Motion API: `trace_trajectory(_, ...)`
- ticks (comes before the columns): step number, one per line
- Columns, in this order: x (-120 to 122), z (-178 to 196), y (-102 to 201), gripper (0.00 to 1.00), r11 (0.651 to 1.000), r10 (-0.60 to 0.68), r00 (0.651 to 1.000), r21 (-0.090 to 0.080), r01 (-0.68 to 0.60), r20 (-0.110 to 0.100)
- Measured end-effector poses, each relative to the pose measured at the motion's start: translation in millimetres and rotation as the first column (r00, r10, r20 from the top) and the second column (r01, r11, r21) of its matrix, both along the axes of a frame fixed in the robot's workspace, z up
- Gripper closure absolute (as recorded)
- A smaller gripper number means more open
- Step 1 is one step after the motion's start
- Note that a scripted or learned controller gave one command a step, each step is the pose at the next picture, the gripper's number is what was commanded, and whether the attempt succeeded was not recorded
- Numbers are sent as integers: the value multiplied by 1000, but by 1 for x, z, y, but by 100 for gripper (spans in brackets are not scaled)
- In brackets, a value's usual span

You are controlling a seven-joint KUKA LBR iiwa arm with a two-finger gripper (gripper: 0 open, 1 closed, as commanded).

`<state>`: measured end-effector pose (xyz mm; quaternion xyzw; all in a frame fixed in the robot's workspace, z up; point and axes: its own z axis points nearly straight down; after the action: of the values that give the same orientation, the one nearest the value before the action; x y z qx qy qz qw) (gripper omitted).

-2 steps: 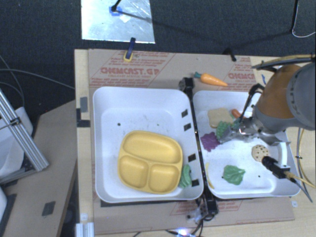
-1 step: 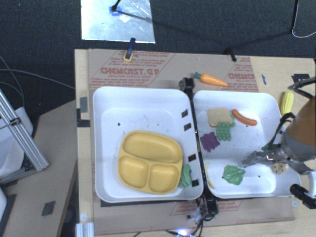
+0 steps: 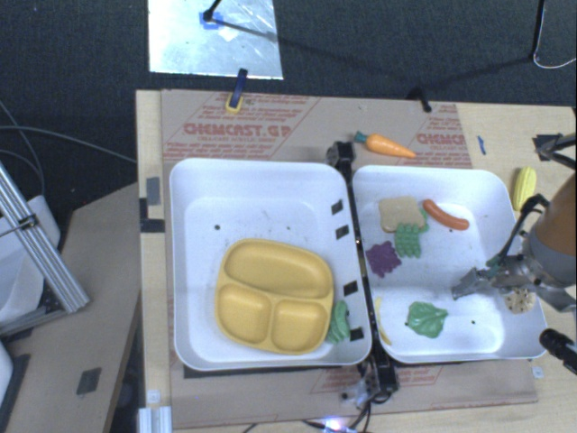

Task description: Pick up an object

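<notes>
The right bin [image 3: 487,183] holds several toy foods. A tan toast slice [image 3: 399,212] lies at the back, with a red sausage [image 3: 446,215] to its right. A green waffle-like piece [image 3: 409,240] and purple grapes [image 3: 383,258] sit near the bin's left wall. A green lettuce leaf [image 3: 425,318] lies toward the front. My gripper [image 3: 478,284] hangs low over the right part of this bin, right of the leaf and apart from it. A small beige lump [image 3: 519,301] sits just beside the gripper, partly hidden by it.
The left bin [image 3: 261,188] holds a yellow divided plate [image 3: 274,294]; a green piece [image 3: 339,323] is wedged at its right wall. Outside the bins, a carrot [image 3: 386,145] lies on the bench behind the divider and a corn cob [image 3: 524,188] lies at the right.
</notes>
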<state>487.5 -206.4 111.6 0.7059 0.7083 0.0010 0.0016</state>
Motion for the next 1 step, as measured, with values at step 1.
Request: trace_trajectory(1,7,207,22,0,1000,4,1000,-6,-4,18)
